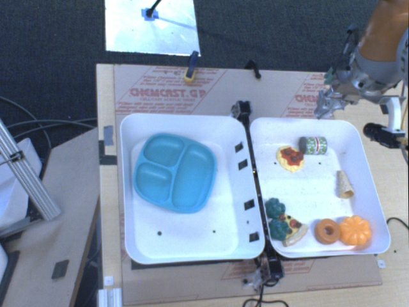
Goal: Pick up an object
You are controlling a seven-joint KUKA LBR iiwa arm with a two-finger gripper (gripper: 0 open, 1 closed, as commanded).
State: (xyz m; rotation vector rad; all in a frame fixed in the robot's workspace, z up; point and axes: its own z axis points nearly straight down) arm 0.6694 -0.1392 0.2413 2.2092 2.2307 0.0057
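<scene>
I've got the gripper [327, 102] parked above the right bin's [310, 200] far rim, seemingly carrying nothing though its opening is unreadable, with the small can [314, 145] lying nearest for picking.

Looking like a robotics lab: two white bins [192, 123] sitting side by side on a table [108, 190] covered with protective-film sheet [172, 89], toy food lying in the right bin, cables [25, 123] trailing over dark carpet [51, 37], aluminium framing [25, 171] leaning at the left.
</scene>
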